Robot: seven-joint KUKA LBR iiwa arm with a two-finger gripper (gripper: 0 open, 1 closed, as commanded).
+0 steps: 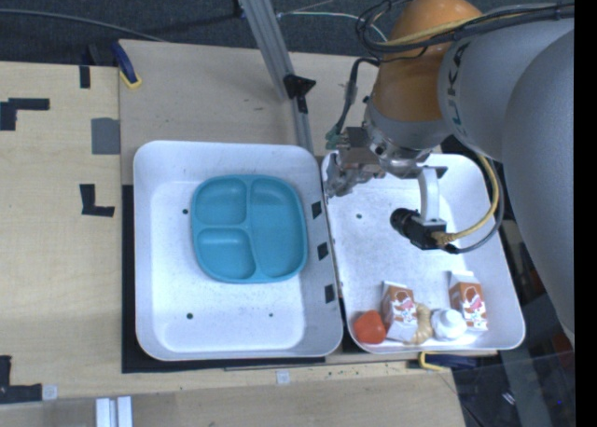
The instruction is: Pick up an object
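My gripper (343, 176) hangs over the far left corner of the right bin (373, 239), under the orange wrist band. Nothing shows between its fingers. Several small objects lie along the right bin's near edge: an orange-red ball (370, 326), a small carton (400, 309) with a red picture, a tan piece (424, 323), a white bottle cap shape (450, 324) and a second carton (468, 301). All of them lie well in front of the gripper, towards the near edge.
The left bin (159, 323) holds a blue divided plate (249, 227). A grey metal bar (270, 34) slants down to the seam between the bins. A black cable connector (415, 227) hangs over the middle of the right bin.
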